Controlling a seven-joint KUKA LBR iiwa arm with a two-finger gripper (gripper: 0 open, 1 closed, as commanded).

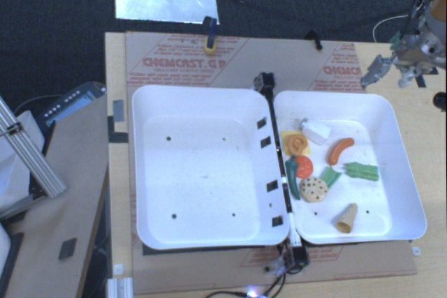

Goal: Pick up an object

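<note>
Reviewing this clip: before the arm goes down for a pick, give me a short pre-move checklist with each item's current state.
1. Objects present in right bin: ok; sausage, cone, cookie and others.
2. Gripper carries nothing: ok.
3. Gripper over a target: not ok; it sits above the bin's far right corner.
4. An isolated target exists: ok; the cone lies apart.
5. Fingers open enough: cannot tell.

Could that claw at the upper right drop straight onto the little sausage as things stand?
Probably yes. The sausage lies bare in the right bin, touching nothing, with nothing above it; the gripper hangs just beyond the bin's far rim.
</note>
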